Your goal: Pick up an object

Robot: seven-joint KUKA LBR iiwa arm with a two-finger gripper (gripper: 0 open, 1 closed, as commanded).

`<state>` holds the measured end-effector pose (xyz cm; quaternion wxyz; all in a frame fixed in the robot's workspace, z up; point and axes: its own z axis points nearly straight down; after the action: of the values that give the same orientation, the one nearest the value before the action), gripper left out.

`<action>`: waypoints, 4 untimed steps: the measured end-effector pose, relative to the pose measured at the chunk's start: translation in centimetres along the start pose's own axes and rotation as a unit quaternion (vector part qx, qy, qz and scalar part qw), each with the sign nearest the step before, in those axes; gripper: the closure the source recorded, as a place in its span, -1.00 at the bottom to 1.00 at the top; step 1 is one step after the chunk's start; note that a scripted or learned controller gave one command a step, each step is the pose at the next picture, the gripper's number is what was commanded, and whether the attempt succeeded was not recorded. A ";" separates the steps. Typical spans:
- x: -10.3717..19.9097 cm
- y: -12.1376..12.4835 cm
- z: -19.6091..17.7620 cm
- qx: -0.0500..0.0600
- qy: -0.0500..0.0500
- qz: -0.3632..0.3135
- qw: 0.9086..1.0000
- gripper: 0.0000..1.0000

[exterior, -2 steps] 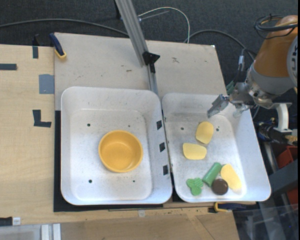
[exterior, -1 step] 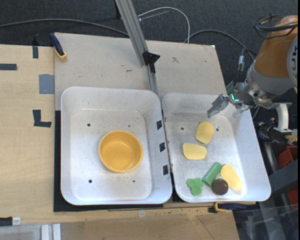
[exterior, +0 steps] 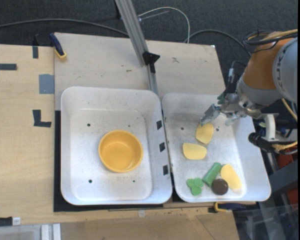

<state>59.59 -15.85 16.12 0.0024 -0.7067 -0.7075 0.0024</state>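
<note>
The right bin [exterior: 180, 109] holds several small items. A pale yellow piece [exterior: 205, 133] lies near its middle, with a second yellow piece [exterior: 194, 151] just below it. Toward the front are a green cylinder [exterior: 211, 174], a green leafy toy [exterior: 194, 185], a brown ball [exterior: 220, 186] and a yellow lemon-like piece [exterior: 231, 177]. My gripper [exterior: 219, 118] hangs over the bin's upper middle, open, its fingers spread. The left fingertip [exterior: 208, 117] is just above the upper yellow piece. Nothing sits between the fingers.
The left bin [exterior: 75, 109] holds a yellow bowl [exterior: 120, 150]. A grey metal pole [exterior: 135, 26] slants across the back and ends at the divide between the bins. Cables loop behind the right bin. A blue and yellow clamp [exterior: 58, 46] sits at the bench's back left.
</note>
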 end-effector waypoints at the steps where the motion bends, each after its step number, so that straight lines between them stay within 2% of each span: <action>1: 0.3 -0.2 6.5 0.001 0.000 0.000 1.000 -1.00; 2: 0.4 -0.3 7.3 -0.002 0.000 0.000 1.000 -1.00; 3: 0.5 -0.3 6.3 -0.002 0.000 -0.001 1.000 1.00; 4: 0.8 -0.9 0.3 -0.005 0.000 0.000 1.000 1.00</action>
<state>58.66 -15.10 15.79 -0.0014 -0.7067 -0.7075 -0.0009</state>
